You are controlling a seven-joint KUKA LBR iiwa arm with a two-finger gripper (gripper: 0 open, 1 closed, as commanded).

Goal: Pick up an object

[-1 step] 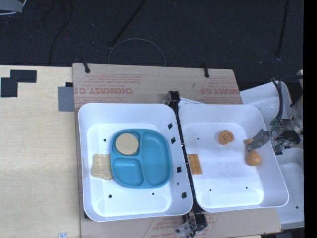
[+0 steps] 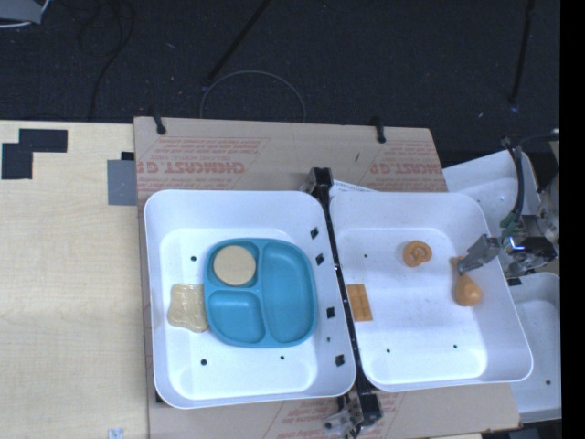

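Gripper (image 2: pixel 477 256) at right edge of right bin (image 2: pixel 512 337); finger state cannot be told, nothing seen pinched. Nearest target: tan lump (image 2: pixel 467 291), just below gripper tip, near bin's right wall. Orange-brown swirl piece (image 2: pixel 417 253) lies further left, apart. Risk: lump crowds the wall, so a finger may strike the rim or nudge the lump aside rather than straddle it; rounded shape may also slip out

Small tan pear-shaped object (image 2: pixel 467 290), near right bin's (image 2: pixel 439 373) right wall

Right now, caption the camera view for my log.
Gripper poised beside an orange lump in the right bin; blue tray in the left.
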